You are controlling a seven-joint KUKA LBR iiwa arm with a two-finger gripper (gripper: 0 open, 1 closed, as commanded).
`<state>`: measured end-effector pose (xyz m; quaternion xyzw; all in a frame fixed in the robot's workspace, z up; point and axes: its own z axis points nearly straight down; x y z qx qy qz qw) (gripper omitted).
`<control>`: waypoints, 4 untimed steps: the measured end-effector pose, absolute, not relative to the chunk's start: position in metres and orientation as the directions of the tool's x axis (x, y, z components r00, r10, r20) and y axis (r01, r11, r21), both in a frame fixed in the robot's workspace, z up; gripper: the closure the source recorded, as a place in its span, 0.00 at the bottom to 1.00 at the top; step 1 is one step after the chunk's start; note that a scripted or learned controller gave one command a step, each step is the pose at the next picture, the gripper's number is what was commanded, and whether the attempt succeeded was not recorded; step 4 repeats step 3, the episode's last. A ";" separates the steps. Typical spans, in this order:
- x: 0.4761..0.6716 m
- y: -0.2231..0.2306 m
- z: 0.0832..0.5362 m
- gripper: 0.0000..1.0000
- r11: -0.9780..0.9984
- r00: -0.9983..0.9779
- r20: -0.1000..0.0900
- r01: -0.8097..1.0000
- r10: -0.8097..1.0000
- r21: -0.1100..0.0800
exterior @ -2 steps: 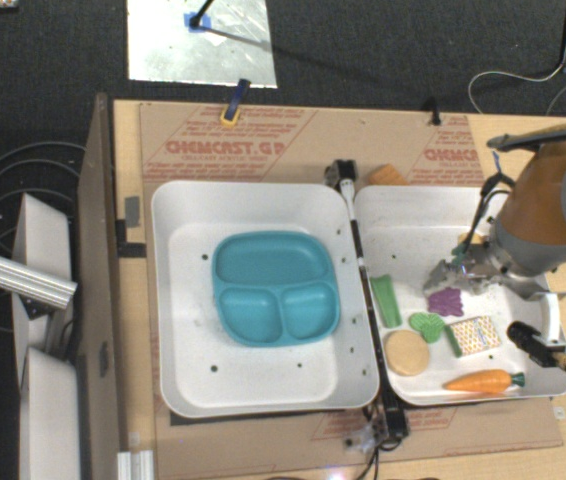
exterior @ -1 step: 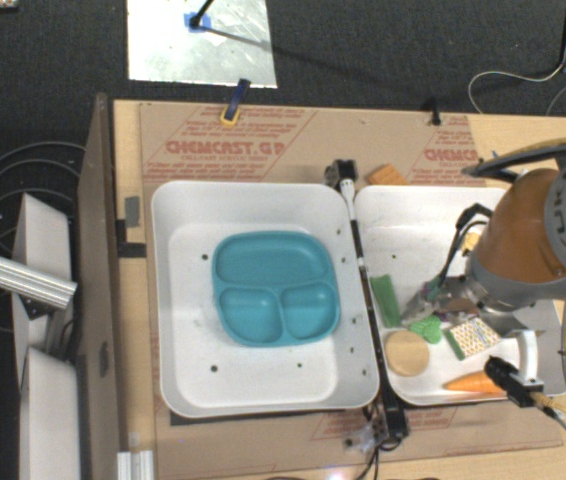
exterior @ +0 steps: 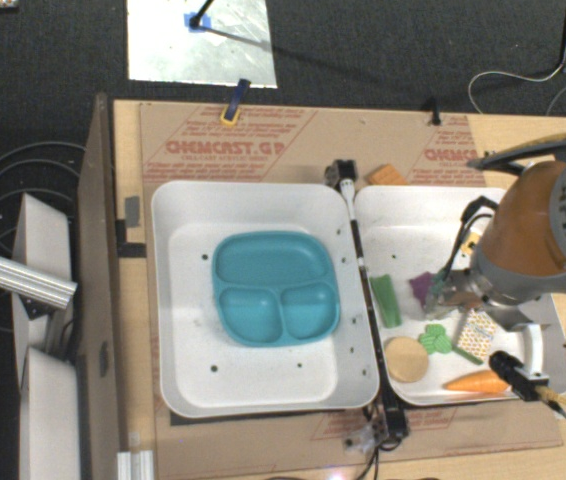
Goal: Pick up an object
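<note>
You see the gripper [exterior: 450, 296] low in the right bin [exterior: 403, 218], grip state impossible to tell | purple piece [exterior: 421, 287] touching its left, green block [exterior: 384, 300] beyond | nearer you: green toy [exterior: 437, 341], tan disc [exterior: 406, 358], carrot [exterior: 475, 381], patterned card [exterior: 477, 334] | left bin [exterior: 178, 268] holds teal tray [exterior: 274, 286] | far cardboard [exterior: 225, 133] reads "CHEMCAST"

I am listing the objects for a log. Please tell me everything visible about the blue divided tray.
The light blue plastic-looking divided tray lies flat near the middle of the left shallow white bin. It is a rounded rectangle with one wide compartment at the far side and two smaller ones at the near side. Nothing lies in it or touches it.
</note>
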<state>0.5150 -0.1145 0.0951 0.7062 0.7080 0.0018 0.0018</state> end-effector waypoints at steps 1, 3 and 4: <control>0.515 -0.114 0.095 0.00 0.003 -0.003 0.000 1.000 1.000 0.005; 0.568 -0.136 0.095 1.00 0.005 -0.005 0.000 1.000 1.000 0.004; 0.568 -0.136 0.095 1.00 0.005 -0.005 0.000 1.000 1.000 0.004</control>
